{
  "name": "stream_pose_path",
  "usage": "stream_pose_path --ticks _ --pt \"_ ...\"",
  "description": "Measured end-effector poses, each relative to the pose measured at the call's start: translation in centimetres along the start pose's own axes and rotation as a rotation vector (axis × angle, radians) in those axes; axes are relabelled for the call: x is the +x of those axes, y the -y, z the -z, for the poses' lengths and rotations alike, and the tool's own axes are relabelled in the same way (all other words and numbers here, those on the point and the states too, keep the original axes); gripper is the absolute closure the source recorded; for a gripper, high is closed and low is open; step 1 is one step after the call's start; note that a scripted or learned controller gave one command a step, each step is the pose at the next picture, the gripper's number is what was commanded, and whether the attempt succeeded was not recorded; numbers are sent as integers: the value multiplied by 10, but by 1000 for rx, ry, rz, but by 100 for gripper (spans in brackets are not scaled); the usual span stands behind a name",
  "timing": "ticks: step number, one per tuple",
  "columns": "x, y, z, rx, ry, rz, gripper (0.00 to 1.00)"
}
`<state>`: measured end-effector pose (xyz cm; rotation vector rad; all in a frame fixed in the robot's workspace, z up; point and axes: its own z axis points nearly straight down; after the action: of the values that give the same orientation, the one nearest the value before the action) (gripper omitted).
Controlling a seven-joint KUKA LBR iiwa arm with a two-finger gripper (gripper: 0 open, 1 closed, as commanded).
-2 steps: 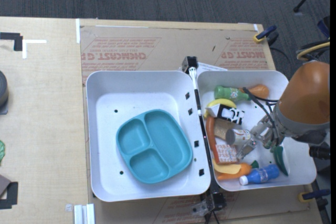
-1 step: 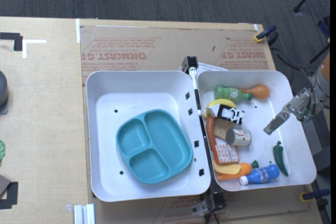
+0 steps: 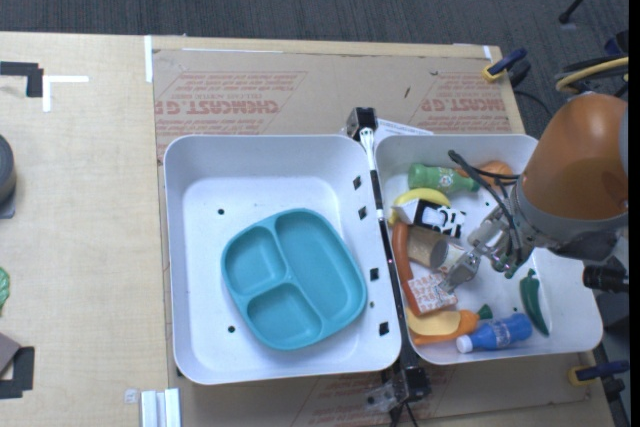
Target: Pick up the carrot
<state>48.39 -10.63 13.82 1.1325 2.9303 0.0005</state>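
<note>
The carrot [image 3: 402, 260] is a long orange piece lying along the left wall of the right bin [image 3: 585, 330], running from beside the banana down toward the bin's front corner. My gripper [image 3: 458, 272] hangs low over the middle of that bin, right of the carrot and apart from it, over a red-patterned card [image 3: 428, 293] and beside a brown cylinder [image 3: 430, 250]. Nothing shows as held. The arm's orange band [image 3: 585, 160] covers the bin's right side.
The right bin is crowded: a green bottle [image 3: 440, 178], a yellow banana [image 3: 420, 200], a black-and-white object [image 3: 438, 217], a blue bottle [image 3: 495, 333], a green vegetable [image 3: 533, 303]. The left bin [image 3: 190, 165] holds a teal divided plate [image 3: 292, 277].
</note>
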Motion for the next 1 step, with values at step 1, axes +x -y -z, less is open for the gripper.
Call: stream_pose_path --ticks 1 --pt "2 0 -43 -4 7 251 0"
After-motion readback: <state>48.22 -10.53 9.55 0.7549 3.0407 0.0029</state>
